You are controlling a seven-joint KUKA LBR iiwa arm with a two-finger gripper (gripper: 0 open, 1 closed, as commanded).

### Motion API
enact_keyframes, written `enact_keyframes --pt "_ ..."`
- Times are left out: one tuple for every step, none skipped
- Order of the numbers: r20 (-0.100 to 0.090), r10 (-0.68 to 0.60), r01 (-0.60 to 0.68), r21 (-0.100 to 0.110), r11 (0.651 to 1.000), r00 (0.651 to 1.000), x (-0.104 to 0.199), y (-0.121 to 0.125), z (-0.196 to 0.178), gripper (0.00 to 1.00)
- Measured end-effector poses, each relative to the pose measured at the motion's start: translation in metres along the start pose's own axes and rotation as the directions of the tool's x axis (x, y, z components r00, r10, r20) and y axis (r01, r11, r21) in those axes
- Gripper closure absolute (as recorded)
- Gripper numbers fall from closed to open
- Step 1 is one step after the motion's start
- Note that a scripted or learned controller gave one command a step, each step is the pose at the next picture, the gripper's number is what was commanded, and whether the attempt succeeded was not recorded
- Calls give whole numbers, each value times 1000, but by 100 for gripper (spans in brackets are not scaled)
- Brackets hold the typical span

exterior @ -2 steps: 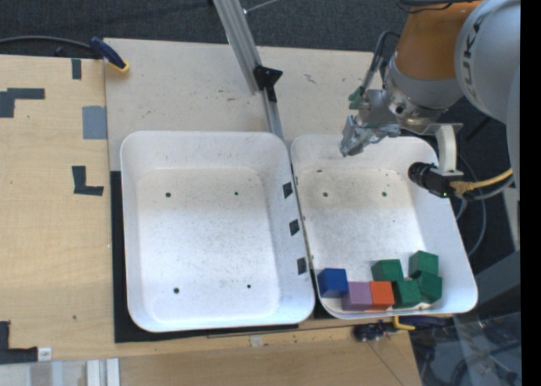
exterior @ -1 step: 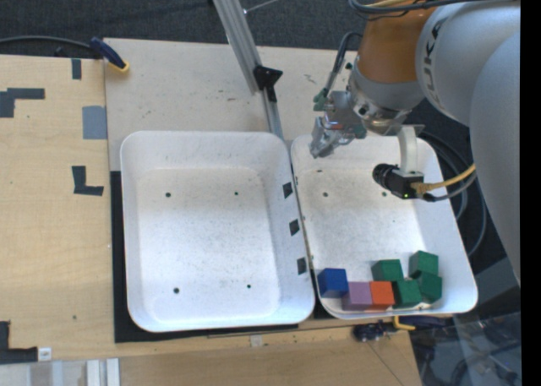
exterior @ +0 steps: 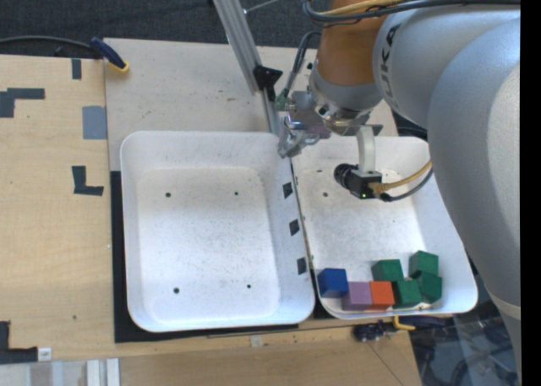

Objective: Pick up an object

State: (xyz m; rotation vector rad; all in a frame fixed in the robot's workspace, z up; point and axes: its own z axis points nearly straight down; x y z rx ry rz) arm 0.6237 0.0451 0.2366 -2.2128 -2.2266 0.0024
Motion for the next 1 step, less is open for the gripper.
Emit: enact_keyframes --pt "0 1 -1 -2 1000 1000 42 10 2 100"
